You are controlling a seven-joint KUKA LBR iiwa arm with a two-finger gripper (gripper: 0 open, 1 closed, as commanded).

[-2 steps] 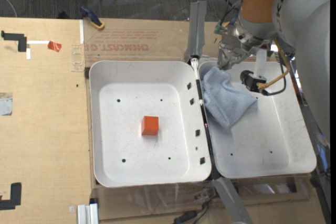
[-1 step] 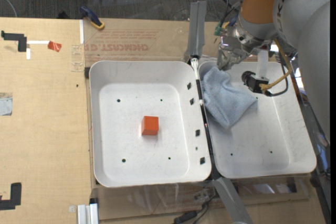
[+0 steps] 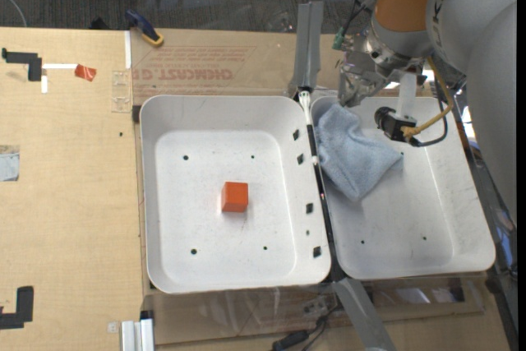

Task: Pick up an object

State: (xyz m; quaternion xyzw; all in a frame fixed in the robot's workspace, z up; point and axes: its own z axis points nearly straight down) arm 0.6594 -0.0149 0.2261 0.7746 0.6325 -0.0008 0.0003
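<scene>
Bench w/ two white bins: left bin (image 3: 164, 201) holds an orange cube (image 3: 235, 197), nr centre. Right bin (image 3: 444, 251) has a blue cloth (image 3: 353, 154) at its far-left corner. Gripper (image 3: 355, 91) sits on cloth's top edge; fingers – can't tell. Best: pinch a raised fold, lift straight up, clear of divider.
</scene>
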